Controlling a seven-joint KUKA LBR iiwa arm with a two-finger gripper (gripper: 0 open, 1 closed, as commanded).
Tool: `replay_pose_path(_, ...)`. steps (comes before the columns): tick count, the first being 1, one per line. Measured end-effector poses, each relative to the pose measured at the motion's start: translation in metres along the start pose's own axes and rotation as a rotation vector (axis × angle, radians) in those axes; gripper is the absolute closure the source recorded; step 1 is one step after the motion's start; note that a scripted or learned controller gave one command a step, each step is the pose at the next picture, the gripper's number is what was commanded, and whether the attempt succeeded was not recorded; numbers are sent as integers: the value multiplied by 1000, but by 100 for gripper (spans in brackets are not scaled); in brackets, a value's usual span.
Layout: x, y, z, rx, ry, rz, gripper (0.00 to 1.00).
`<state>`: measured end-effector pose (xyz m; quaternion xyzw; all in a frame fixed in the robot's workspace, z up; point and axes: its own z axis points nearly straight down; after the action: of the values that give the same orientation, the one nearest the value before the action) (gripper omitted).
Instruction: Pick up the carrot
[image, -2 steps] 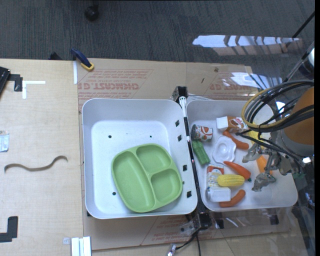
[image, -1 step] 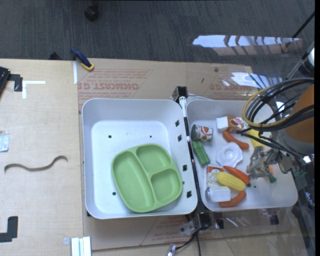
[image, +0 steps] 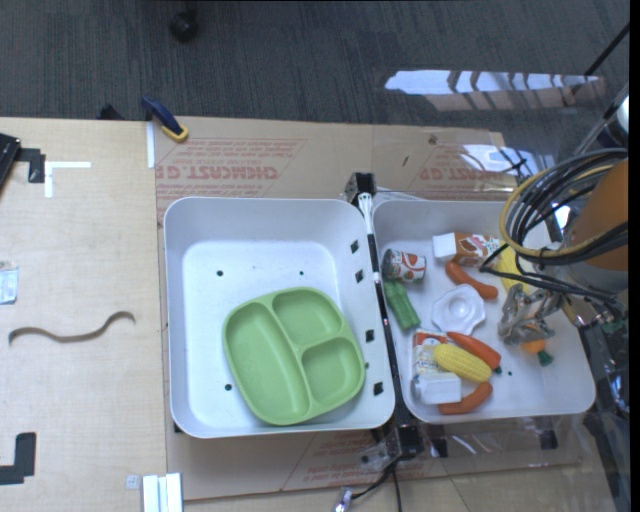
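- Carrot lies in the right bin, in its right half and near the right wall. It is a small orange piece with a green bit at its lower right end.
- Most of it is hidden by the gripper, so I take it for the carrot, but the view is poor here.
- Long axis: from what shows, it runs from upper left to lower right. The green top points to the lower right, toward the wall, and the orange tip points under the gripper.
- Gripper is just above and to the left of the carrot, very close or touching. I cannot tell if it is open or closed, and no carrot shows inside it.
- Risk: the gripper is centred on the hidden tip, not on the middle of the carrot. Closing there may pinch only the thin end, and the carrot may slip or swing out.
- Risk: the carrot is short and lies flat, so a push from above may roll it toward the wall, where there is little room to grasp.
- Risk: other orange things lie in the same bin, such as a sausage higher up and a second one near the front, beside the corn. A wrong target is possible.
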<state>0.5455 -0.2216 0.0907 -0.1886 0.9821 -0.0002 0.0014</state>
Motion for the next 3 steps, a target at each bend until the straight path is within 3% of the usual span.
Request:
replay_pose_path(1,0,0,0,0,0,-1,0)
replay_pose_path(2,-2,0,-9,2,-4,-2,100)
replay_pose_path(3,-2,0,-9,1,-4,-2,0)
